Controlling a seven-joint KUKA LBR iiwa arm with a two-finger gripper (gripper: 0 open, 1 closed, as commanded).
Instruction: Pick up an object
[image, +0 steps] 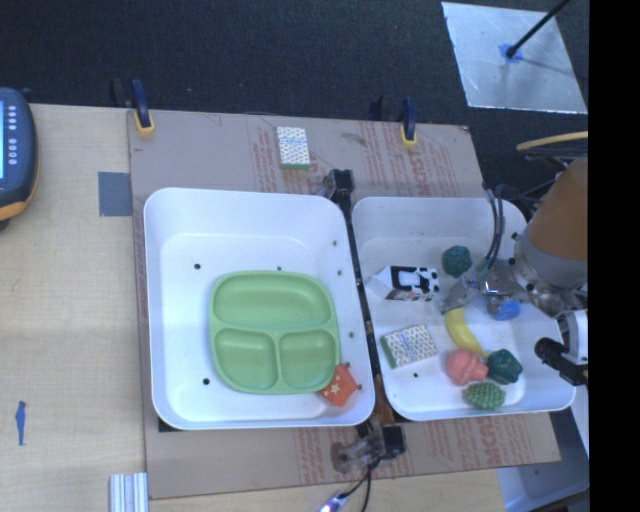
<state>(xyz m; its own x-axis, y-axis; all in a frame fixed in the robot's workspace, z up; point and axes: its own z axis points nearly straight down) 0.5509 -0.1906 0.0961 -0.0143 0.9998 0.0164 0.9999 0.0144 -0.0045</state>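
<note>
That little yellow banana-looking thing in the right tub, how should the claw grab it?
Probably across its middle, coming straight down from above. The yellow banana lies flat and slim in the right bin, running top-left to bottom-right, so its narrow width suits a pinch. The pink toy crowds its lower end and the blue piece its right side, so the middle is freest.

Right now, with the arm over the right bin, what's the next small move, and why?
Probably a short descent toward the yellow banana-shaped toy. The tool sits just above it in the right bin, and nothing is visibly held. The pink toy and blue piece crowd it, so go straight down rather than sweeping sideways.
</note>
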